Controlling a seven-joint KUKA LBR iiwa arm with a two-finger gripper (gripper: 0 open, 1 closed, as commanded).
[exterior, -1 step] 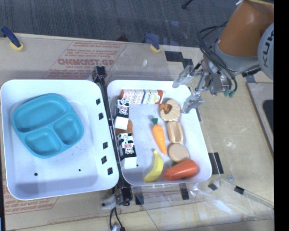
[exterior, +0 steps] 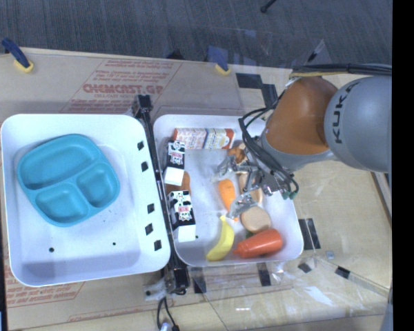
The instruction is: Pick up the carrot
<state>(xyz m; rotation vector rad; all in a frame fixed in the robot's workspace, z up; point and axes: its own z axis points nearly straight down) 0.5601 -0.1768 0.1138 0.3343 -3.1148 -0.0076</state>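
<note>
Camera view: the arm (exterior: 338, 119) reached in from the right, its orange band over the upper right part of the right bin (exterior: 290, 221). The tool (exterior: 247, 185) hung low inside that bin among cables; whether it was open or closed could not be told. The carrot (exterior: 260, 243), orange-red, lay near the bin's lower right corner, well below the tool and apart from it, not gripped. Touching the carrot's left end lay a yellow banana (exterior: 222, 241). A tan round bun (exterior: 255, 219) sat just above the carrot. A small orange piece (exterior: 226, 192) lay beside the tool, to its left. A carton (exterior: 201, 138) lay on its side along the bin's top wall, and black-and-white patterned boxes (exterior: 180, 183) lined the left wall. The left bin (exterior: 27, 254) carried a blue divided plate (exterior: 67, 178) in its upper half. Both bins rested on the desk (exterior: 331, 185), over a printed cardboard sheet (exterior: 110, 85).
</note>
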